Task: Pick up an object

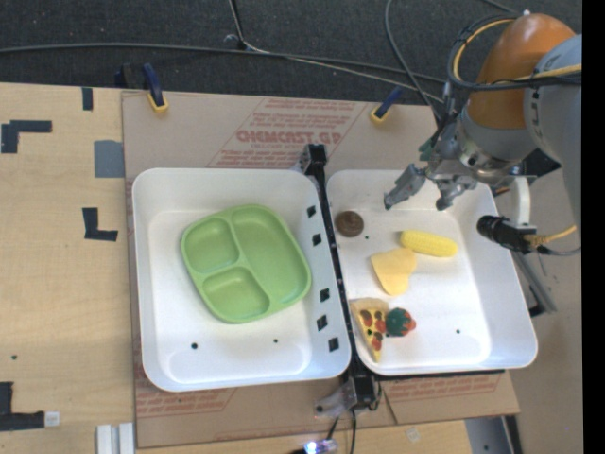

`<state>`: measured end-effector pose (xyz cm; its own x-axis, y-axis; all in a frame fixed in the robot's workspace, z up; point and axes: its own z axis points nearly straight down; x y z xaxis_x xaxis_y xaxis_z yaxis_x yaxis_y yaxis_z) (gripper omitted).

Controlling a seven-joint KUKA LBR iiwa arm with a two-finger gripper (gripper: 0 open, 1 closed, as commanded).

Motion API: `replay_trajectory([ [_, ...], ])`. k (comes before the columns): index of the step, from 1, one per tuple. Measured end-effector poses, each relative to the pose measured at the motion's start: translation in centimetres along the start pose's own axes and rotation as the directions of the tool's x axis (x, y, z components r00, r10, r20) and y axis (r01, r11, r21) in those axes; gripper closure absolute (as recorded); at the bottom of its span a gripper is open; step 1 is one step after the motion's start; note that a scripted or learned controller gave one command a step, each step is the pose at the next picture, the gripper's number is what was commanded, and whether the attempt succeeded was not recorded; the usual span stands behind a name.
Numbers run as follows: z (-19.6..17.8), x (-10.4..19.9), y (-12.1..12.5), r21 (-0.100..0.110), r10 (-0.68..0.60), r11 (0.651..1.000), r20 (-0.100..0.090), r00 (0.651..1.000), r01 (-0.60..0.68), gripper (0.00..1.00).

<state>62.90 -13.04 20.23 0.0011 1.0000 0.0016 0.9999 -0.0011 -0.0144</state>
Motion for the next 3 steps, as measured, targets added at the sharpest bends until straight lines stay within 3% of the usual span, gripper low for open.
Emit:
replay_trajectory([
  [1,-0.7,0.0,0.3,-0.013,-0.003,1.0,0.002,1.0,0.003,0.0],
  [3,11.5,-0.6,0.7,-0.007,-0.003,1.0,0.002,1.0,0.003,0.0],
])
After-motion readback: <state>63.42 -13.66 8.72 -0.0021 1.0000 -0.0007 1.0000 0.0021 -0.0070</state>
